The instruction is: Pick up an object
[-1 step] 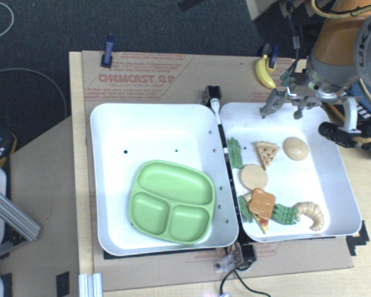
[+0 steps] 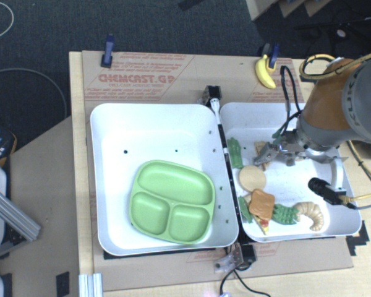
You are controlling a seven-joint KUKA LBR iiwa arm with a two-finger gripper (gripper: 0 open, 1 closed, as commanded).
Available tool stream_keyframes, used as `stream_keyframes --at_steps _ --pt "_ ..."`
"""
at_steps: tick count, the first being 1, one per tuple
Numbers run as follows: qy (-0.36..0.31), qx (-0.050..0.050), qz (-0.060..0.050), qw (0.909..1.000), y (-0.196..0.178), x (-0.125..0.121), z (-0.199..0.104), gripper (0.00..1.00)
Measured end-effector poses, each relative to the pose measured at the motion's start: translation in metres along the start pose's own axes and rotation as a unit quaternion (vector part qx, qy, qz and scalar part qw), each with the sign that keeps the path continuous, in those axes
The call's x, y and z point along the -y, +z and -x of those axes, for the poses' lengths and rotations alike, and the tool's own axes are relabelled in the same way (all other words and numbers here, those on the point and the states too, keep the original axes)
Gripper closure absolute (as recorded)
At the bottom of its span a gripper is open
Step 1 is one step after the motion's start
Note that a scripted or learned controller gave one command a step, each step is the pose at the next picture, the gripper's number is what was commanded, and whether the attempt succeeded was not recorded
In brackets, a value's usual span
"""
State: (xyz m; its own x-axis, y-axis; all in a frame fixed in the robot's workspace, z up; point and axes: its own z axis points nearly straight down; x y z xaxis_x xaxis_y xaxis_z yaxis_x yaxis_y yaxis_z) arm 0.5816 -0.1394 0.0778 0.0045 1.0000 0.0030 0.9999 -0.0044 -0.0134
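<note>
Dark carpet is seen around a board-topped bench (image 2: 173, 73). The left bin (image 2: 111, 166) holds a green divided plate (image 2: 172, 200). The right bin (image 2: 284, 184) holds the pickable food toys, crowded at its near corner: croissant (image 2: 310, 213), round cookie (image 2: 252, 179). The gripper (image 2: 267, 154) hangs above the cookie; its opening cannot be told. A banana (image 2: 264, 73) lies outside.

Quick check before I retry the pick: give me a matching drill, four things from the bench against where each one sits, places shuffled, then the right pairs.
Things:
1. green divided plate
2. croissant
3. banana
4. round cookie

Places:
A. outside the bins, at the bench's far edge
B. left bin
C. right bin, near right corner
D. right bin, beside the divider between the bins

Pairs: 1-B, 2-C, 3-A, 4-D
</note>
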Motion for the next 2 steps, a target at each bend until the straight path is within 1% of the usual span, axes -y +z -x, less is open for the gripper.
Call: stream_keyframes --at_steps 1,2 --pt "-0.001 0.001 0.005 1.0000 -0.007 0.024 0.023 0.00" --pt "-0.001 0.000 0.003 1.0000 -0.005 0.107 -0.001 0.00"
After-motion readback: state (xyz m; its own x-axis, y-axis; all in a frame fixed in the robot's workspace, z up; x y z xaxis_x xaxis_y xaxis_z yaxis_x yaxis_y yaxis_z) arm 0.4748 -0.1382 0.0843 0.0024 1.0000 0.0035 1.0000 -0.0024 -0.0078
